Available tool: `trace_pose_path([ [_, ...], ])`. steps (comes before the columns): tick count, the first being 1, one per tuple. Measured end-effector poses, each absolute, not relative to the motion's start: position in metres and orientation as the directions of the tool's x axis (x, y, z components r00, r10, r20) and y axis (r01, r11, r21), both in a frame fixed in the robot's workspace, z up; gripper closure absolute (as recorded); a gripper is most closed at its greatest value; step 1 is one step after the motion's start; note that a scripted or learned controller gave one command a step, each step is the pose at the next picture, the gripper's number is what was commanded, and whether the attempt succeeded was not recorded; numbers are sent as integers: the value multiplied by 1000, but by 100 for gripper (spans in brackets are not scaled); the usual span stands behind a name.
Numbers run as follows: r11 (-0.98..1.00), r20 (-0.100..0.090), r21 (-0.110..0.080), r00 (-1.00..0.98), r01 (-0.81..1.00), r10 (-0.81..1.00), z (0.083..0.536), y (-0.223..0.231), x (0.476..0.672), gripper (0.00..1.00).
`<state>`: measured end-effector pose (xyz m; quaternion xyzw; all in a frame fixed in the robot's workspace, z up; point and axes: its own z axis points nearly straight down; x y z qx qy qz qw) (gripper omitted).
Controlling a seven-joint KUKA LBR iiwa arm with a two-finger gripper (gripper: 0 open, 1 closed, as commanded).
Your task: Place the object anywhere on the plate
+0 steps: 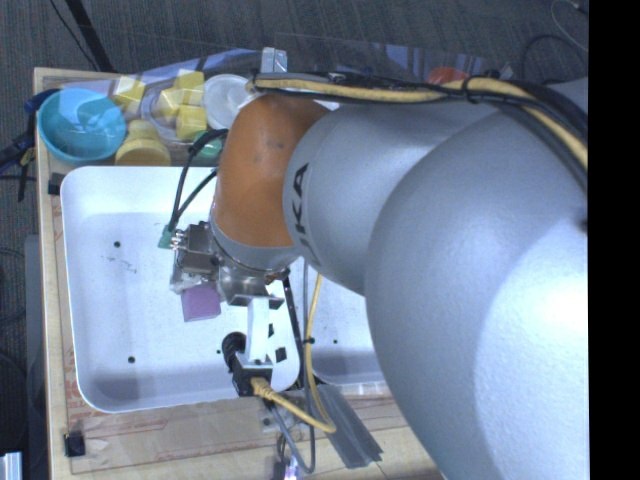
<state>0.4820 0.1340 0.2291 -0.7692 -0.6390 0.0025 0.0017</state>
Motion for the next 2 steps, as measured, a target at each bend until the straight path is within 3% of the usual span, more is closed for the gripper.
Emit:
trace_pose_path([
  [1,58,-1,-8,-58,998,998,190,67,500,100],
  [2,117,1,-7,-117,993,993,190,4,475,100],
])
